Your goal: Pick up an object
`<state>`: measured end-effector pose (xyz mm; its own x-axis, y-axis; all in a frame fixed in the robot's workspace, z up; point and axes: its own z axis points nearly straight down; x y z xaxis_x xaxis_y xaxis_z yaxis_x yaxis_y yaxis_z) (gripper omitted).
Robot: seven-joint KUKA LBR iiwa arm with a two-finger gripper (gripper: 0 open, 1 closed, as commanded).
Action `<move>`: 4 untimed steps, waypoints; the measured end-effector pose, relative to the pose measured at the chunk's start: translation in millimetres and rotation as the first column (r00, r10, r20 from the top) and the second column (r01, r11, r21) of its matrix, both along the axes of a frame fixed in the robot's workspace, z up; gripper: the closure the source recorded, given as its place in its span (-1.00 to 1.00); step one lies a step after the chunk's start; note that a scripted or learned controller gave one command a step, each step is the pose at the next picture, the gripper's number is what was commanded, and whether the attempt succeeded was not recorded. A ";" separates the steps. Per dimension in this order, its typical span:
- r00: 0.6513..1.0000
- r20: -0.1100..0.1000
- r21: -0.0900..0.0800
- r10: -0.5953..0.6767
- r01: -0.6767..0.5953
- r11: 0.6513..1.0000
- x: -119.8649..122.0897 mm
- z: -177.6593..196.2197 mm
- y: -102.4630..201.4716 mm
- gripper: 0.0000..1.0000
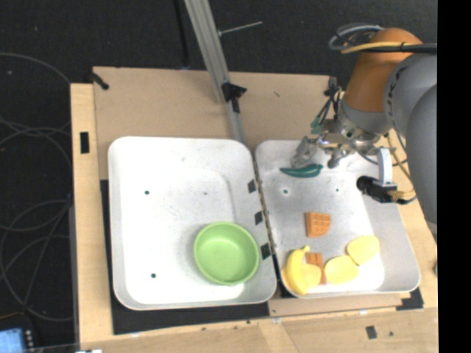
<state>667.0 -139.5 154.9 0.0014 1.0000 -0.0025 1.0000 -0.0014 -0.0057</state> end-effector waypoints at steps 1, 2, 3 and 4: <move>1.000 0.002 -0.001 -0.002 0.002 1.000 -1.0 -52.8 -1.7 -1.00; 1.000 0.003 0.001 -0.003 0.003 1.000 -0.1 -38.7 -2.2 1.00; 1.000 0.014 0.002 0.003 -0.003 1.000 5.9 25.8 -1.2 1.00; 1.000 0.015 0.002 0.005 -0.005 1.000 7.7 88.5 5.3 1.00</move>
